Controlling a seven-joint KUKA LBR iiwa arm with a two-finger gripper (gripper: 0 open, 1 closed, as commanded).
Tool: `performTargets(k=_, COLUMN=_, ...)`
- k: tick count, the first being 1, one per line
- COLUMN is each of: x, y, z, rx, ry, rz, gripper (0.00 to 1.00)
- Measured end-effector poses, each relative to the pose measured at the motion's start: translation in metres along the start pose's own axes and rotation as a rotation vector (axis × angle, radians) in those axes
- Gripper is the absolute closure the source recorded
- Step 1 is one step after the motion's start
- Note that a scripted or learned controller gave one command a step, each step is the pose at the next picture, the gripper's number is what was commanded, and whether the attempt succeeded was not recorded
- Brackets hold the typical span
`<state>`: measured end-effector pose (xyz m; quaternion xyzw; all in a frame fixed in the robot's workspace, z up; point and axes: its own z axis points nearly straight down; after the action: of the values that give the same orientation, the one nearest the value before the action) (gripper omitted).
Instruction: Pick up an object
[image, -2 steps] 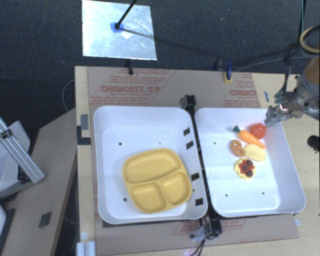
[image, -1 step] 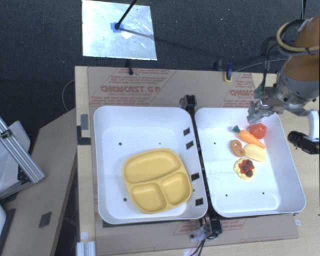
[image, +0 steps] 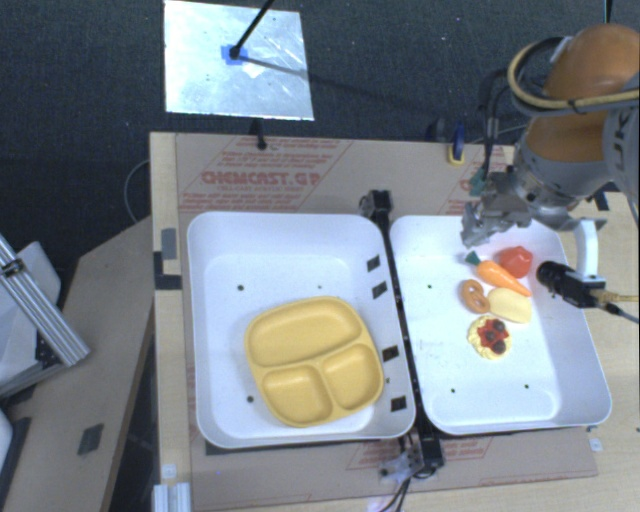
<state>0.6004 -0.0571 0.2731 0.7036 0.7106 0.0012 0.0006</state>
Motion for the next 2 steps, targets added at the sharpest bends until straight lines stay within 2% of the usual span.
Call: performTargets(k=2, x=0.107, y=0.016, z=0.007, rx=-0.001, ry=0.0, rz=0.001, gripper=1.0)
